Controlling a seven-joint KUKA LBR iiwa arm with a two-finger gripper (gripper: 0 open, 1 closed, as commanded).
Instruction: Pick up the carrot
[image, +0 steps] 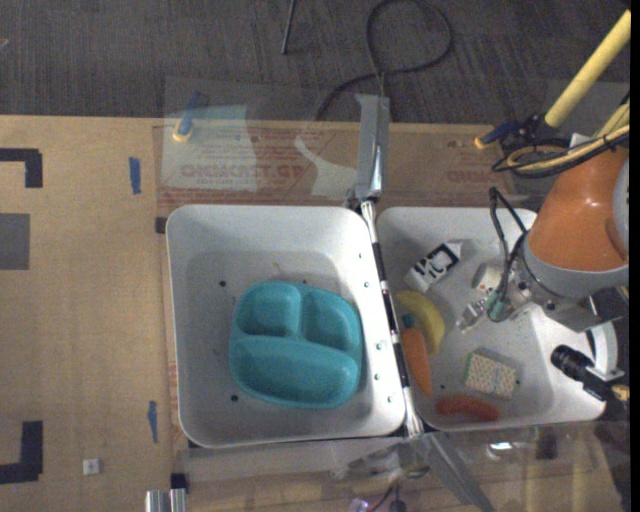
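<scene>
The carrot (416, 360) is an orange tapered piece lying lengthwise against the left wall of the right bin (560, 400), just below a yellow banana (424, 313). My gripper (488, 300) hangs over the middle of the right bin, to the right of and a little above the carrot, apart from it. Nothing shows held in it. The grey arm with its orange band (585, 215) reaches in from the right and hides the bin's upper right part.
In the right bin lie a red sausage-like piece (466, 407), a tan waffle square (490, 373) and a small white-and-black item (433, 263). The left bin (200, 250) holds a teal divided plate (296, 343). Cables run beside the arm.
</scene>
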